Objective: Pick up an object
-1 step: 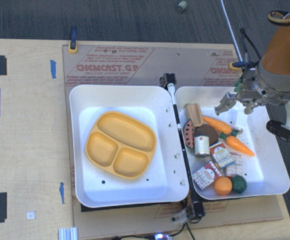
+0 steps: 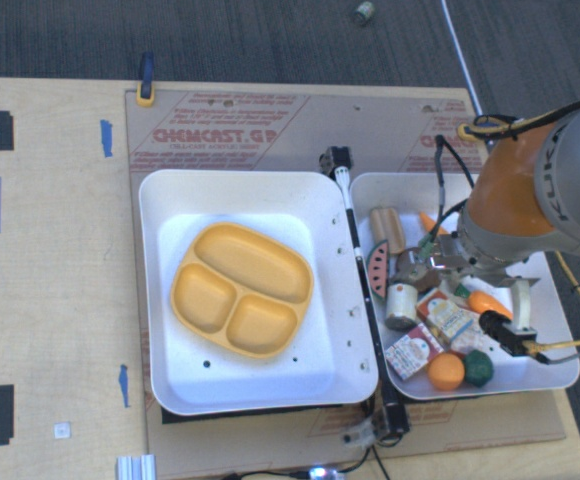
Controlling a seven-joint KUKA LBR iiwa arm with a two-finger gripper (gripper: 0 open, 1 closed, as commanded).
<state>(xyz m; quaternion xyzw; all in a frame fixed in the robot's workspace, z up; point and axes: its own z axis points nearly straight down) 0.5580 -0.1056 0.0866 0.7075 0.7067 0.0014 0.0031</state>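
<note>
So the arm is reaching in over the right bin, and its wrist is hanging right above the toy pile in there. The gripper sits low in the middle of that clutter, but honestly there's no telling whether it's released or clenched on anything; the wrist body hides the business end.

Using the right bin as the landmark: a watermelon slice lies by its left wall, a wooden cylinder toward its far left corner, a small can just beside the gripper, a carton near the middle, another little box toward the near left corner, and an orange plus a green ball along the near edge. A carrot lies a bit right of centre. Left of the bin is the other bin holding a yellow divided plate.

Looks like the descend-and-grab step. No single target is obvious, probably the can or the carton. Next move would need a clean close on one item and a straight lift without dragging neighbours.
</note>
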